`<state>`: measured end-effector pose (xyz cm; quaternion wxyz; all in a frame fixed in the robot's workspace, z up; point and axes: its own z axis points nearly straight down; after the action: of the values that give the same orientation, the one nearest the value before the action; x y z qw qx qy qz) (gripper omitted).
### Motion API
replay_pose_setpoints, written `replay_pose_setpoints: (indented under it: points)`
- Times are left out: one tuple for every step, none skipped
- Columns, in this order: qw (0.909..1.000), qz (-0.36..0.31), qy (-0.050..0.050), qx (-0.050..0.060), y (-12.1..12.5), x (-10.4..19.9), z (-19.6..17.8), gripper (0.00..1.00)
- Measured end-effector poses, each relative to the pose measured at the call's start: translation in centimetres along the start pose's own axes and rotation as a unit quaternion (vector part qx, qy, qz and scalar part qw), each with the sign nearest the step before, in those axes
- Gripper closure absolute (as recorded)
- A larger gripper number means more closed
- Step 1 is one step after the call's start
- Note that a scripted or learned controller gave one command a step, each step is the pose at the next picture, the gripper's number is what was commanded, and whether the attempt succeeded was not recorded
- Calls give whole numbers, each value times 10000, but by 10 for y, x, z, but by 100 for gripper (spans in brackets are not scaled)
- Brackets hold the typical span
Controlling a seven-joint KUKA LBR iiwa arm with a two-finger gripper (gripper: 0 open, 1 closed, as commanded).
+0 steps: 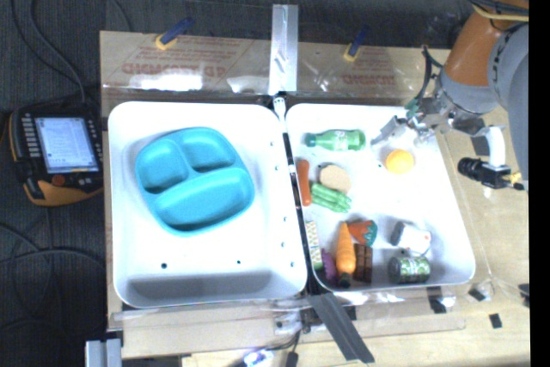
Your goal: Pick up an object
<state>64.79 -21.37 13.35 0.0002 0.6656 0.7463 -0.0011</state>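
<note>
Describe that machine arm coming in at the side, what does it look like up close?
The arm is made of smooth, rounded grey sections, with a broad orange band wrapped just above the wrist. Below the band it narrows to a dark wrist piece with small greenish details, ending in the gripper, whose two thin metal-grey jaws are small and blurred here. A white and black attachment sits beside it.

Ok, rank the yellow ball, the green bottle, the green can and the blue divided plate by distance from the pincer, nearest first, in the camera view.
1. Yellow ball: just below the pincer, right bin.
2. Green bottle: to its left, same bin.
3. Green can: the right bin's near corner.
4. Blue divided plate: left bin.
</note>
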Motion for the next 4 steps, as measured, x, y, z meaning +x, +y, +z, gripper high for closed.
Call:
replay_pose_setpoints:
  points:
    - [10000, -60, -15, 6, -37, 2, -38, 0]
    - [9995, -306, 25, -48, -9, 0, 36, 0]
    - [9995, -307, 25, -39, -9, 0, 37, 0]
    - [9995, -306, 26, -36, -9, 0, 37, 0]
